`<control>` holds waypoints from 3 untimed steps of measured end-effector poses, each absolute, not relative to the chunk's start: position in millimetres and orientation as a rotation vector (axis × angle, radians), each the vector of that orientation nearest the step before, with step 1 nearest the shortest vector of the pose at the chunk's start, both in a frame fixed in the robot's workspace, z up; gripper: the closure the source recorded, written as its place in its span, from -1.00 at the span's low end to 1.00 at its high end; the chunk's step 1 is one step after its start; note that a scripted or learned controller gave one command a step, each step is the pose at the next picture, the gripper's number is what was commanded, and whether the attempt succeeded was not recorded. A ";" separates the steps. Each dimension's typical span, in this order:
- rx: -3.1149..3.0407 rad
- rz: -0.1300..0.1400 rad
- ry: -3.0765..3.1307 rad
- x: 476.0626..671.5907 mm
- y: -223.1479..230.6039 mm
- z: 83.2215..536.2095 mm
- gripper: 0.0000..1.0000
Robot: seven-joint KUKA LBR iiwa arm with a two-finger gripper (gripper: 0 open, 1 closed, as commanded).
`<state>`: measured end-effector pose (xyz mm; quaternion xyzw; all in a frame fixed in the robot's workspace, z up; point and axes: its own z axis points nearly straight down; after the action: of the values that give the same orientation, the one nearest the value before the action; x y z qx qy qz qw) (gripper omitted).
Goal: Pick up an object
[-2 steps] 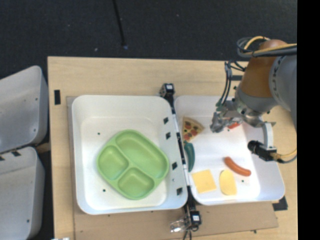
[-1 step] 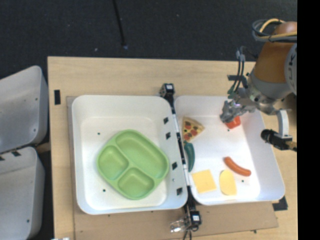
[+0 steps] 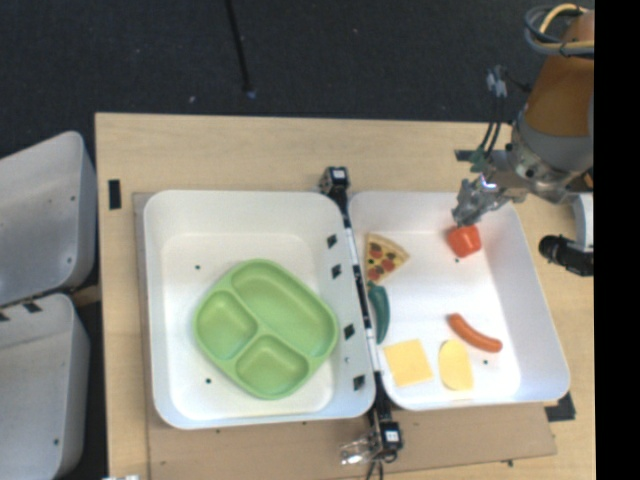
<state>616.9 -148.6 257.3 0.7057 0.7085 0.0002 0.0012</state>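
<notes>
My gripper point(image 3: 468, 214) hangs over the far part of the right bin point(image 3: 530, 298), reaching in from the right. A small red block point(image 3: 464, 240) sits directly under its tip, touching or nearly touching it; whether it is gripped cannot be made out. Lying in the same bin are a pizza slice point(image 3: 385, 258), a dark green vegetable point(image 3: 379, 310) by the left wall, an orange-red sausage point(image 3: 474, 332), a yellow cheese square point(image 3: 408, 362) and a pale yellow slice point(image 3: 456, 365).
The left bin point(image 3: 170, 258) holds a light green divided plate point(image 3: 265, 328). A ridge with black clips point(image 3: 352, 298) separates the two bins. Bare bin floor lies between the red block and the sausage.
</notes>
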 end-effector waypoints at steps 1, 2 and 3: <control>2.215 -0.002 2.229 629.2 -100.9 255.2 1.00; 2.217 -0.005 2.231 623.9 -48.6 240.8 1.00; 2.214 -0.002 2.232 631.0 3.1 247.1 1.00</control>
<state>631.0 3.1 247.1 0.7043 0.7099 -0.0006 -0.0011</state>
